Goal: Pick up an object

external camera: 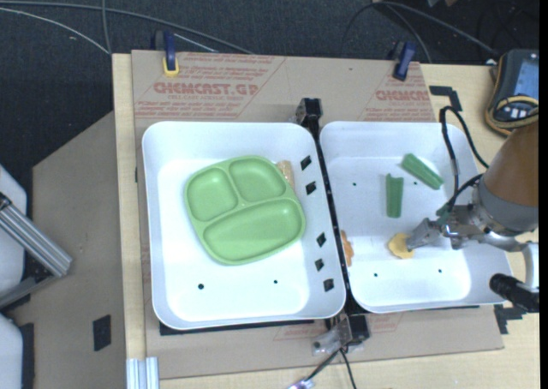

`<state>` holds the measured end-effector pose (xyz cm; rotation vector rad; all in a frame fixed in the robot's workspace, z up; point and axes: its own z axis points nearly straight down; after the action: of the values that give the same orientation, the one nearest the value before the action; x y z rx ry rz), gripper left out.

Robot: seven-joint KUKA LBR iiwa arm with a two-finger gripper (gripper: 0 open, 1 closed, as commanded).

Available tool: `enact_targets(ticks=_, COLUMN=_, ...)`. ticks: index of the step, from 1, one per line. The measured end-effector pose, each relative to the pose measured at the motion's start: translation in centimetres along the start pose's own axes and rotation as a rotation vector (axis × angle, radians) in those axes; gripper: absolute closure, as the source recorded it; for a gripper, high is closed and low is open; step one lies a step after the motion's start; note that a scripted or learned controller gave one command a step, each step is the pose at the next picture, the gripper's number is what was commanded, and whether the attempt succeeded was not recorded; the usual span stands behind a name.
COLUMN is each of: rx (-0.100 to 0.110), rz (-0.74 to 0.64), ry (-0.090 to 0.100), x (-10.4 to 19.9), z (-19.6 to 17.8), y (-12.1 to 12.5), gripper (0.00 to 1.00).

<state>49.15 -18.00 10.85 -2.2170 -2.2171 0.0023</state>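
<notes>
In the right bin (pixel 377 289), a small yellow object (pixel 397 248) lies near the middle of the floor. My gripper (pixel 414 241) reaches in from the right, low over the bin, with its tip right at the yellow object's right edge. I cannot see whether it has hold of it. A dark green stick (pixel 394 195) lies upright in the picture, just behind the yellow object. A lighter green block (pixel 421 170) lies slanted to the stick's upper right.
The left bin (pixel 171 284) holds a green divided plate (pixel 246 207) with a tan piece (pixel 285 175) at its right rim. A small orange bit (pixel 346 248) sits at the divider between the bins. Cables run along the right bin's far right side.
</notes>
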Motion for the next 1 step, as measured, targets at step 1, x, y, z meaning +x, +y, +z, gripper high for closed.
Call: enact_targets(ticks=1, rx=-0.005, rz=0.000, ry=0.001, x=0.00, z=2.09, y=0.17, gripper=0.00)
